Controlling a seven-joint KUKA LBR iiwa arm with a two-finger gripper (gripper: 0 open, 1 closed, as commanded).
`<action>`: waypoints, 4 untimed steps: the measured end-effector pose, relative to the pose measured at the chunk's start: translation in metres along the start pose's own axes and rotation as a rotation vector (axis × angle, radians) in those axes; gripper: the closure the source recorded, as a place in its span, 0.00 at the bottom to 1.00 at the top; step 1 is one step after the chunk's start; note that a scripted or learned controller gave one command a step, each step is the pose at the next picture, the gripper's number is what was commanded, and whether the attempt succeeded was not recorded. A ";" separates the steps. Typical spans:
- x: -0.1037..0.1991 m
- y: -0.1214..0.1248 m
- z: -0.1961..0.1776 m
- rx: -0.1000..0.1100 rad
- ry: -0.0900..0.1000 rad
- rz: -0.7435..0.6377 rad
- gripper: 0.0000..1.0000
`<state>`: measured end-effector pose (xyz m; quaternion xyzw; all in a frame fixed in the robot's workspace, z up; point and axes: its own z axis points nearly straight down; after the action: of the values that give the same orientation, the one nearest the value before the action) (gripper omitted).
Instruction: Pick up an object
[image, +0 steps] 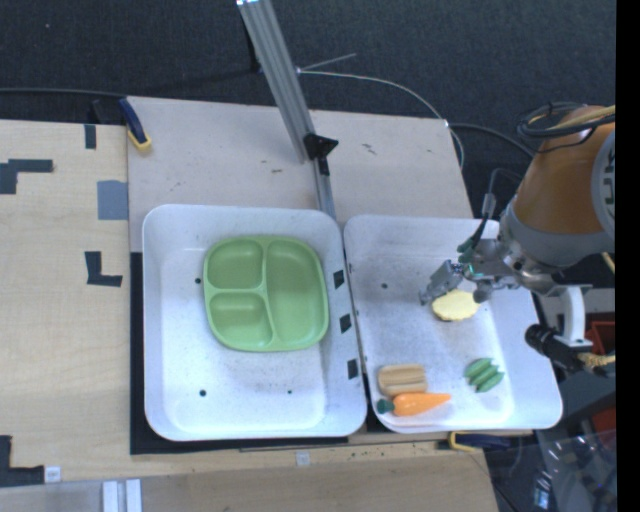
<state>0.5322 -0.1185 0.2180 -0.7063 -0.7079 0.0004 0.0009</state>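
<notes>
From the slanted overhead camera, the bench (250, 140) carries two shallow white bins side by side. The left bin (165, 300) holds a light green divided plate (266, 293) with three compartments, lying flat a little above the bin's middle. The right bin (400, 250) holds four small items: a pale yellow piece (456, 307) near the middle, a tan bun-shaped piece (402, 379) toward the near edge, an orange carrot (422, 403) just below and touching or almost touching the bun, and a green pod-shaped piece (484, 374) off to the right of those two, apart from them. The grey arm with its orange band (565, 195) comes in from the right and bends down over the right bin. Its gripper (455, 277) sits low, directly above and just beside the upper edge of the pale yellow piece; whether it touches that piece cannot be told. The gripper's metal parts overlap in this view, so whether it is released or clenched cannot be told, and nothing is visibly grasped. A slim metal pole (285, 80) slants across the bench toward the gap between the bins.
</notes>
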 end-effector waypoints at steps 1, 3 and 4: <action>0.000 0.000 0.000 0.000 0.000 0.000 0.00; -0.005 0.002 0.116 0.006 0.000 0.002 0.00; -0.005 0.002 0.129 0.000 -0.001 0.001 0.00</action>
<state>0.5344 -0.1235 0.0893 -0.7067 -0.7075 0.0008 0.0004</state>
